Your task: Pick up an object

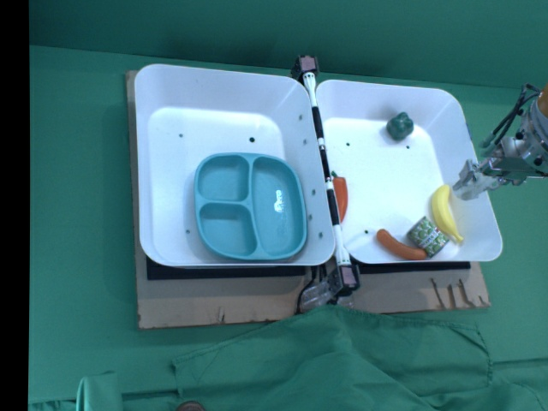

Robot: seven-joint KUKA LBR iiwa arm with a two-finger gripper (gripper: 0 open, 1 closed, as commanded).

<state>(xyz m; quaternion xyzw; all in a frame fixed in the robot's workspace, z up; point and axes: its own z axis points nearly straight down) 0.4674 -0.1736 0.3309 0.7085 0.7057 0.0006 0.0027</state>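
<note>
Camera view: pincer [469, 183] poised over the right bin's [377, 92] right rim, with no object between its fingers.

Whether the pincer's fingers are open or closed cannot be told at this size. Just below and left of it lies one banana [444, 213], touching one small green can [427, 235]; one orange sausage [401, 245] lies further left along the near wall. One dark green pepper [400, 126] sits well apart, up and left of the pincer. One carrot [341, 197] rests far left against the dividing rim. Bare white floor between these offers open room. Beyond, the left bin [171, 101] holds one teal three-compartment plate [250, 205].
</note>
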